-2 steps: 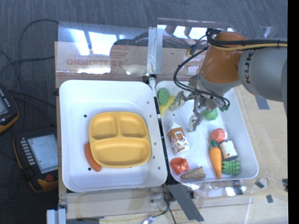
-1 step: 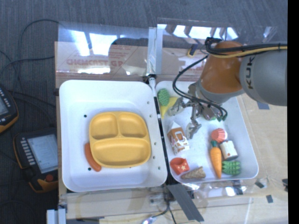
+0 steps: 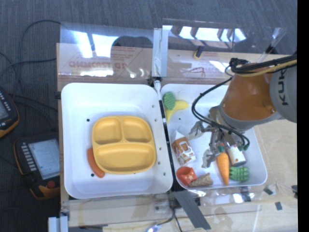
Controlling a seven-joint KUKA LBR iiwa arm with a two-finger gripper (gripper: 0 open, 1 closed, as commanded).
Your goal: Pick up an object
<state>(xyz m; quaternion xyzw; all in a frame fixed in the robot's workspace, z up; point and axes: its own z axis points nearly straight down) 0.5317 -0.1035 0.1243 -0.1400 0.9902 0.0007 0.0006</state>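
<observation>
My gripper [image 3: 200, 147] hangs low over the middle of the right bin [image 3: 256, 144], below the orange wrist band. Its two metal fingers [image 3: 195, 129] stand spread apart, open, with nothing between them. A small brown and white box [image 3: 184, 150] lies just left of the fingers. An orange carrot [image 3: 223, 167] lies just right of the lower finger, next to a small white cylinder [image 3: 236, 155] and a green toy [image 3: 239, 173]. A red piece [image 3: 185, 173] and a brown wedge [image 3: 203, 180] sit at the bin's front edge.
A green vegetable [image 3: 169, 101] and a yellow fruit [image 3: 180, 105] lie at the right bin's back left corner. The left bin [image 3: 77, 105] holds a yellow divided plate [image 3: 124, 144] with an orange-red sausage [image 3: 94, 163] beside it. Black cables [image 3: 205, 98] loop off the wrist.
</observation>
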